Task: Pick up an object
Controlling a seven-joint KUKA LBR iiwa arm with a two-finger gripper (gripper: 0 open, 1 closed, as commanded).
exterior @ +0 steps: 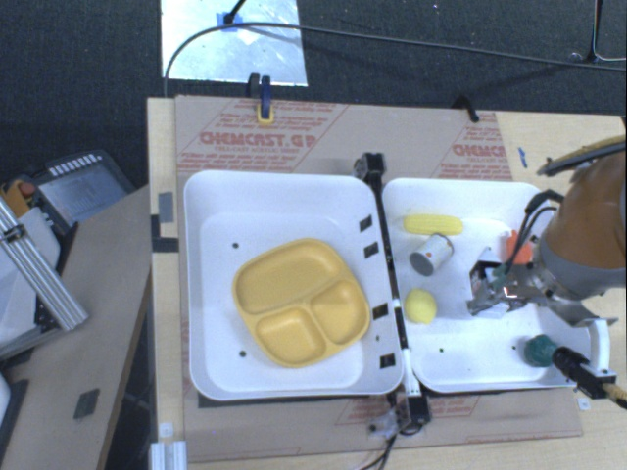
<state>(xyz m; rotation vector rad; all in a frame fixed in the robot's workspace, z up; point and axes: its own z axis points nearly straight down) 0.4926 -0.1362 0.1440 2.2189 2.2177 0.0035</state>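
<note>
"Camera view, starting at the left: what has room around it?"

"The left bin (211, 196) holds one yellow divided plate (299, 302), lying flat. There is bare white floor on every side of it, least toward the wall shared with the neighbouring bin."

"And past that wall?"

"The right bin (470, 362) is busier along its left side. A long yellow piece (433, 225) lies near the far wall. A grey can (431, 255) lies tipped just in front of it, and a yellow ball (421, 306) sits nearer the front, close to the shared wall but apart from the can. The front strip of floor is open."

"Where is the gripper (490, 292)?"

"In the middle of that bin, right of the can and the ball and touching neither. Whether it is apart or together I cannot tell, as it is dark and blurred there. I see nothing in its grasp."

"Anything further right?"

"A teal thing (537, 350), possibly a knob or a handle, by the front wall."

"Any writing?"

"The brown sheet (323, 120) under the bins carries red print, CHEMCAST GP (258, 138), behind the left bin. It is repeated behind the right bin, where it is partly cut off."
</note>
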